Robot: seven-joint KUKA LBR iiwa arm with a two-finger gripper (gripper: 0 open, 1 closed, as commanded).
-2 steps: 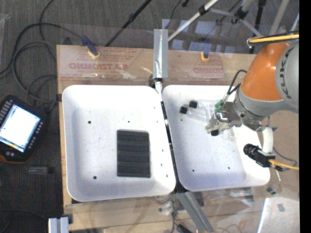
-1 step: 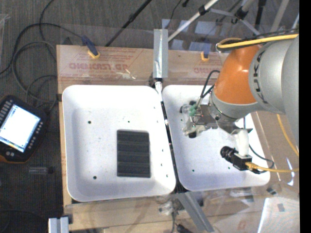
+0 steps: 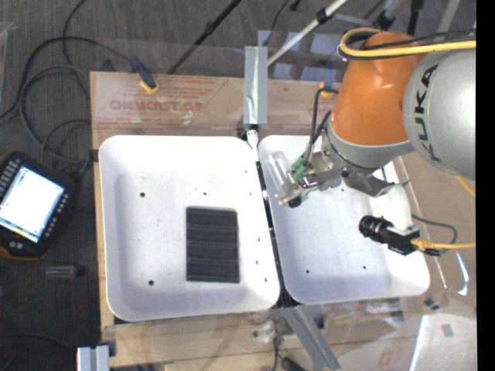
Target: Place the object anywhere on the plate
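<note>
Over the right bin (image 3: pixel 348 280), near its left wall, I had the pincer (image 3: pixel 298 182) hanging low, w/ the arm (image 3: pixel 387 91) reaching in from the right. A green object (image 3: pixel 297 166) sat at the pincer's tip; I couldn't tell if it was clamped or just beside it, nor whether the pincer stood apart or together. The dark ribbed plate (image 3: pixel 212 244) lay flat mid left bin (image 3: pixel 131 176), well apart from the pincer. My judgement: transfer not yet done; next move req'd crossing the divider leftward. Risk: object dropping short.
</note>
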